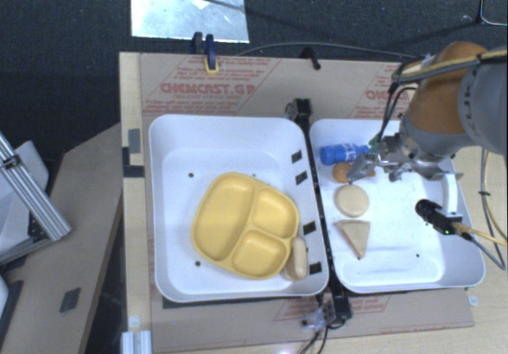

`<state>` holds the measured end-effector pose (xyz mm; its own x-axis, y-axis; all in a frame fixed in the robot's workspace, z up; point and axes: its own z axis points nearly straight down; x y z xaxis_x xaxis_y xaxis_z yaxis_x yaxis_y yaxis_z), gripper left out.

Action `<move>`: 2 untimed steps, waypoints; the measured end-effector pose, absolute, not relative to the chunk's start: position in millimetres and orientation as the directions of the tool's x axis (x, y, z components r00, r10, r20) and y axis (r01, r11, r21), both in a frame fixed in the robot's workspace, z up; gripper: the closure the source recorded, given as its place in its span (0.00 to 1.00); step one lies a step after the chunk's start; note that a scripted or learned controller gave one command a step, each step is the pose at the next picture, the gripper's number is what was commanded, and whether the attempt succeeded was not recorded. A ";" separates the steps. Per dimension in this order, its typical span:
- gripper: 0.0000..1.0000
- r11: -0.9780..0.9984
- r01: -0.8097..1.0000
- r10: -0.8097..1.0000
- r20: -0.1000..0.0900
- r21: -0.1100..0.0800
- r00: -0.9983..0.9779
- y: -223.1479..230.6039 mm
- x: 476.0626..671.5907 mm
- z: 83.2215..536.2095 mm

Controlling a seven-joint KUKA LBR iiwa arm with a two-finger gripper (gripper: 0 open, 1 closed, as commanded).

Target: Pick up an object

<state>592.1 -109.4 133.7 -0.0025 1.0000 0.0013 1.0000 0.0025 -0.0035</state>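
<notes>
The claw (377, 171) is held low over the back part of the right bin (464, 265), its two fingers spread apart and nothing caught between them. Only bare bin floor appears to be framed by the gap, so a closing here would likely be wasted on air. The nearest things to be picked are found just beside the claw, toward the divider: a small brown lump (341, 173) and, touching or almost touching it, a blue bottle (341, 153) lying on its side by the back wall. Because these two are crowded together, one could be knocked away by a finger meant for the other, and the bottle could be set rolling. Nearer the front, a pale round disc (352, 201) and a wedge (355, 236) lie flat and may be hard to pinch. In the left bin (171, 186) a yellow tray (246, 224) and a pale roll (298, 257) are well apart from the claw
</notes>
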 end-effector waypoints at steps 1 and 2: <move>0.00 0.001 1.000 1.000 0.001 -0.001 -0.001 -108.6 592.4 82.2; 1.00 0.002 1.000 1.000 -0.001 0.004 -0.002 -109.5 593.7 95.6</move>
